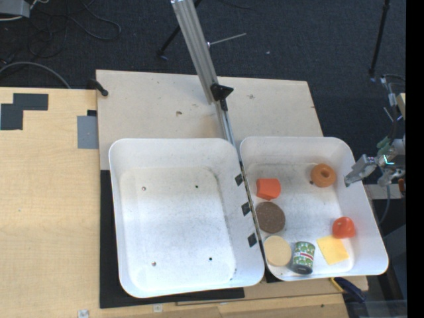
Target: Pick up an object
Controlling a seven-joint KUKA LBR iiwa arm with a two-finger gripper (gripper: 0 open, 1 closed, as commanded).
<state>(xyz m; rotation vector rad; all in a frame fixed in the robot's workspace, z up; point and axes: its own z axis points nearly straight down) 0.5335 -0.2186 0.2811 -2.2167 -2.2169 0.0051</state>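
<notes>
With the gripper (363, 169) at the right bin's (361, 260) right rim, its state unclear, the orange block (268, 189) looks light, rigid, graspable across flat sides.

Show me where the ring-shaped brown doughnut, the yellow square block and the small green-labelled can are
Ring-shaped brown doughnut (323, 175), camera view, on its ring beside the hole.
Yellow square block (333, 250), camera view, middle of its top face.
Small green-labelled can (303, 257), camera view, on its label side.

Can (303, 257) lies between two blocks (333, 250) in right bin (291, 148)
</notes>
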